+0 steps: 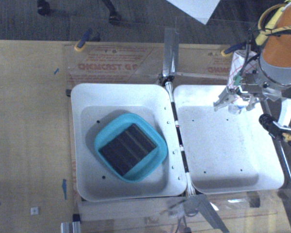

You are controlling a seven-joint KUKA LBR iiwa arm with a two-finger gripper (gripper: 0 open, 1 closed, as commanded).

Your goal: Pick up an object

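Note:
A blue square dish (131,146) with rounded corners lies tilted in the left bin (87,101), and a dark ridged slab (127,149) rests inside it. My gripper (236,102) hangs over the far right corner of the right bin (218,149), well away from the dish. Its two fingers (221,101) are spread apart and stand open, with no object held between them. The grey arm with its orange band (280,47) comes in from the right edge.
A metal divider with white cable (177,130) runs between the two bins. A clear sheet and an upright metal post (170,52) stand behind the bins. Wooden bench surface (29,130) stretches to the left.

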